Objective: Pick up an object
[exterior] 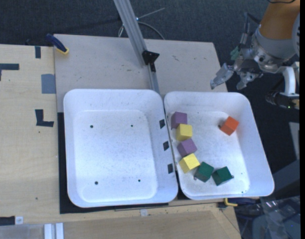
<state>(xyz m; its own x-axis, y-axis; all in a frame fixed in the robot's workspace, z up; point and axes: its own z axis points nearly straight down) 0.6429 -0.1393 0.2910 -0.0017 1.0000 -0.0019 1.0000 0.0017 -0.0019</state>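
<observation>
The right bin [256, 133] holds several small cubes. Down its left side run a purple cube [179, 118], a yellow cube [184, 131], a second purple cube [187, 147] and a second yellow cube [189, 162]. Two green cubes [204, 172] [222, 176] lie near the front. An orange cube [229, 125] sits alone toward the back right. My gripper [231, 83] hangs above the bin's back rim, up and behind the orange cube, open with nothing between its fingers.
The left bin [73, 133] lies beside the right one, sharing a middle wall. A slanted metal pole [135, 29] runs down to the bins' back junction. A blue and yellow tool [58, 44] lies at the bench's back left.
</observation>
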